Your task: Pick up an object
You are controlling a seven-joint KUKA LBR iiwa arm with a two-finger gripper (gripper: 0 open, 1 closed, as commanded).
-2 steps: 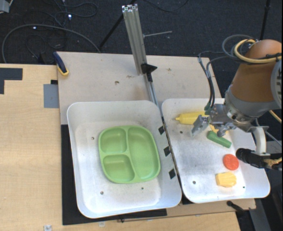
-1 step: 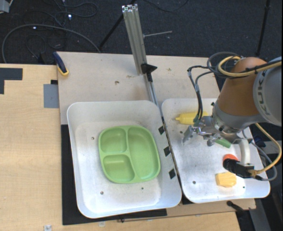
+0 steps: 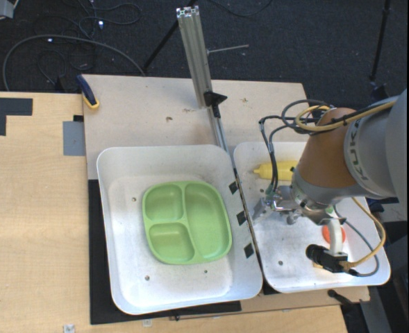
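Observation:
In the right bin (image 3: pixel 287 272) a yellow object (image 3: pixel 276 170) lies near the far wall, partly hidden by the arm. A small orange-red object (image 3: pixel 335 235) shows close to the near right side of the wrist. My gripper (image 3: pixel 279 207) hangs low over the left half of this bin, just in front of the yellow object, under the grey arm and its orange band (image 3: pixel 327 155). Nothing can be seen held in it.
The left bin (image 3: pixel 121 255) holds a green divided plate (image 3: pixel 187 221) at its middle. A metal post (image 3: pixel 198 57) rises behind the bins. Black clips (image 3: pixel 240 217) sit along the wall between the two bins.

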